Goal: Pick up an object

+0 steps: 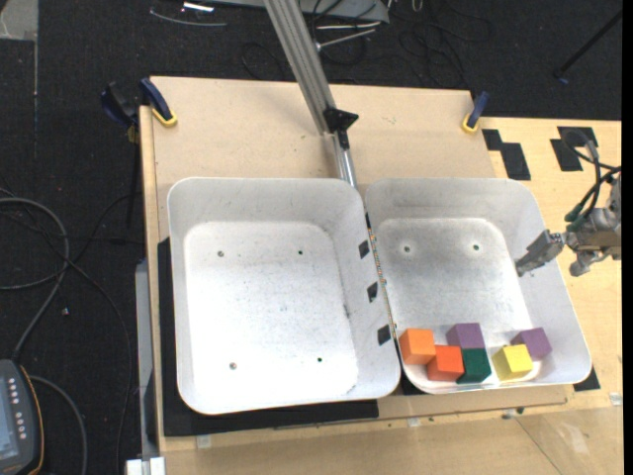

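Several small blocks lie bunched along the front wall of the right bin (450, 265): an orange one (417, 343), a red-orange one (447, 362), a purple one (465, 335), a green one (476, 365), a yellow one (512, 361) and a second purple one (535, 342). My gripper (554, 248) hangs at the far right, over the right rim of that bin. It is well behind the blocks and apart from them. Nothing shows in its grasp.
The left bin (188, 265) sits beside the right one, with black clips (368, 248) along the shared edge. A slanted metal pole (302, 57) comes down to the back middle. Blue-and-yellow clamps (158, 107) (475, 113) hold the board's rear corners.
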`<state>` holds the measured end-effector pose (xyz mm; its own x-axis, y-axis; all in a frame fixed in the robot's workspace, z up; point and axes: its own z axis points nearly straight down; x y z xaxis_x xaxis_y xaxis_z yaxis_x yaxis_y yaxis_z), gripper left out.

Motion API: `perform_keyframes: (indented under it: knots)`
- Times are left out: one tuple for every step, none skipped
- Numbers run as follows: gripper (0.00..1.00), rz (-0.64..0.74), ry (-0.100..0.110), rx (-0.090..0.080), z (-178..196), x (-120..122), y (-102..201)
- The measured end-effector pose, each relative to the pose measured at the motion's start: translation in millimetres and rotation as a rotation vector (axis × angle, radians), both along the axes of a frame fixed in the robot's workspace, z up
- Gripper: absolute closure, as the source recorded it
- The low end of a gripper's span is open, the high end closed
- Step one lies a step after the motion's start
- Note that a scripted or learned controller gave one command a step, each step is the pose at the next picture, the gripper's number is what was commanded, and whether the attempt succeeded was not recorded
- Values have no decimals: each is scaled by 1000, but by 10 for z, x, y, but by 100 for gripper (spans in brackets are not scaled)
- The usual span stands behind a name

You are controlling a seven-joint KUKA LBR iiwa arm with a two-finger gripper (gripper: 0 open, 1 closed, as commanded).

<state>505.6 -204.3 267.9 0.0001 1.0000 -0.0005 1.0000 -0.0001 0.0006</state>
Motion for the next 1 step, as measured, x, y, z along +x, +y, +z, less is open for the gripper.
perform_keyframes:
  knots:
    - [0, 5, 9, 5, -1456, -115, 732]
